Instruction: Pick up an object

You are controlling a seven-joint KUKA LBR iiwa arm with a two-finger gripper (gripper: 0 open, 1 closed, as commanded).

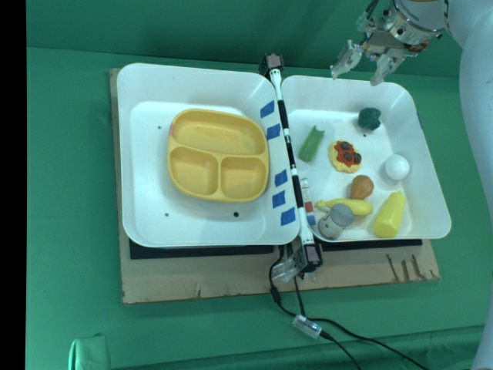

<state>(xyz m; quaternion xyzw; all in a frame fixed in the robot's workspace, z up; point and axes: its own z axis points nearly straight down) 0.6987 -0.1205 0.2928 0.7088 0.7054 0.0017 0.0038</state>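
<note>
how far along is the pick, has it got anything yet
Nothing looks done yet: the gripper hangs open above the far rim of the right bin, with nothing between its fingers. All items lie in that bin, including the broccoli, nearest the gripper, the egg and the banana. Still left: come down on one item, close and lift.

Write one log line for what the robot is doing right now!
end effector: open, nothing held, above far edge of right bin | broccoli nearest | yellow tray in left bin | pick: not started
</note>
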